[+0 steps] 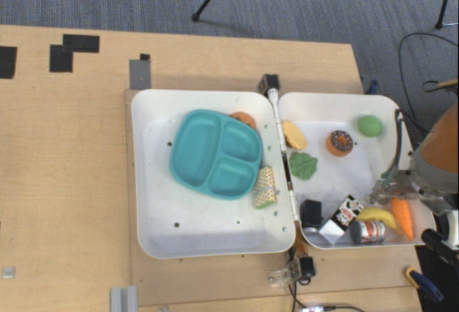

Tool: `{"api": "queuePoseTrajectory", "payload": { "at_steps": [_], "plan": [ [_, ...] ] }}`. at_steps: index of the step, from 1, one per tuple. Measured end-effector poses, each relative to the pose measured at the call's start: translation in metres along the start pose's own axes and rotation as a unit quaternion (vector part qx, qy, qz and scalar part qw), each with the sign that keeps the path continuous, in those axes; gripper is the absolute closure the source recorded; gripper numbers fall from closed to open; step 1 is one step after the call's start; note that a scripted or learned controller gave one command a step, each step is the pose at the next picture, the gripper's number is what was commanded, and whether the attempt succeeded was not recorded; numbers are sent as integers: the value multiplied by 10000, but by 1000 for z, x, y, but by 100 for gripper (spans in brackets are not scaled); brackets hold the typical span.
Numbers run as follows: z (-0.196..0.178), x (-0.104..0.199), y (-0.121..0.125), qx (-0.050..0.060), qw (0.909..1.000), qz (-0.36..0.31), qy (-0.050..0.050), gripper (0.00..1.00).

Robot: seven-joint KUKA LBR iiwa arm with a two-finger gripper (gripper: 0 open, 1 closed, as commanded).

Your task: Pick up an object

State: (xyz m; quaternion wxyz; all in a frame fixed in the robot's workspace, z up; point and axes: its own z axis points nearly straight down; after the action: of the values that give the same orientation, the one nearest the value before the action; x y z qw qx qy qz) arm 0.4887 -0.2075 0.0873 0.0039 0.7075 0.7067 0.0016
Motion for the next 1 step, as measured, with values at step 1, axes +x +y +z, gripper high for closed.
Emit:
{"api": "queuePoseTrajectory", "payload": {
  "at_steps": [1],
  "plan": [
    [0, 0, 0, 0, 10000, 0, 1, 0]
  ]
}}
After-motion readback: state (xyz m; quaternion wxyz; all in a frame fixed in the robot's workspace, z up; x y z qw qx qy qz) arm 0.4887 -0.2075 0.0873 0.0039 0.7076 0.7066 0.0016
